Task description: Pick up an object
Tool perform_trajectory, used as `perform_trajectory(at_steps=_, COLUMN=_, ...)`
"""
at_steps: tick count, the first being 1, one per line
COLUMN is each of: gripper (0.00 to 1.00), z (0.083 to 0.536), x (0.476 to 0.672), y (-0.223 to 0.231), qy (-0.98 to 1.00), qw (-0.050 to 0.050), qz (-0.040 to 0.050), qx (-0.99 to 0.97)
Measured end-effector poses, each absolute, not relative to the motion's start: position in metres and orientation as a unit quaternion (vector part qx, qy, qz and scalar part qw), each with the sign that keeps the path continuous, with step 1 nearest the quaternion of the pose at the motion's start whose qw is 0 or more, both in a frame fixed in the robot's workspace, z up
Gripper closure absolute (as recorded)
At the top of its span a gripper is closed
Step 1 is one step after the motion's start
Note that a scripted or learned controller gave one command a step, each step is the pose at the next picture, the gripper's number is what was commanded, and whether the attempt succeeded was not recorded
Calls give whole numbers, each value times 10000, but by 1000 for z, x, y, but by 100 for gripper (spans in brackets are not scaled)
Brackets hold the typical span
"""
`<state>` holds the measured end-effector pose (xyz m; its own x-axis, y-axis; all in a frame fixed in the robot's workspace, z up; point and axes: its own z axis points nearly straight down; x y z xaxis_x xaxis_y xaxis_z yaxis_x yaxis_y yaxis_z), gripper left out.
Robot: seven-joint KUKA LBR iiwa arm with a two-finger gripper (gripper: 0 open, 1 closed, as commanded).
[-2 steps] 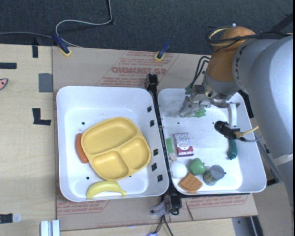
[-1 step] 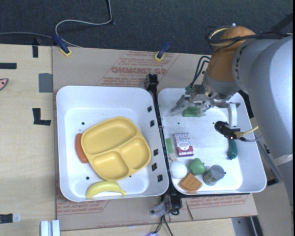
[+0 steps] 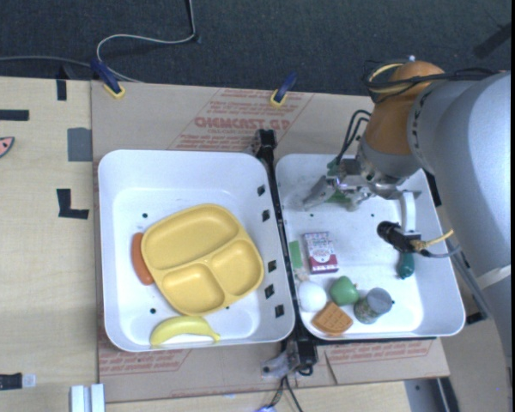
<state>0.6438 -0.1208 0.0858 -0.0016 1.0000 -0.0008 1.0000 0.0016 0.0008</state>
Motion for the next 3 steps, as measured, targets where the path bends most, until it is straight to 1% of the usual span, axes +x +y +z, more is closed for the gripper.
perform_trajectory(at_steps=1, gripper=0, z=86, x=561, y=-100, qy=7069, qw=5, qz=2, qx=7073)
perform_trajectory(at_steps=2, gripper=100, z=96, x=562, y=-101, qy=7068, qw=27, qz=8, qx=7074)
perform_trajectory(at_steps=3, gripper=0, z=96, x=562, y=-101, qy=7068, qw=24, qz=6, qx=7074)
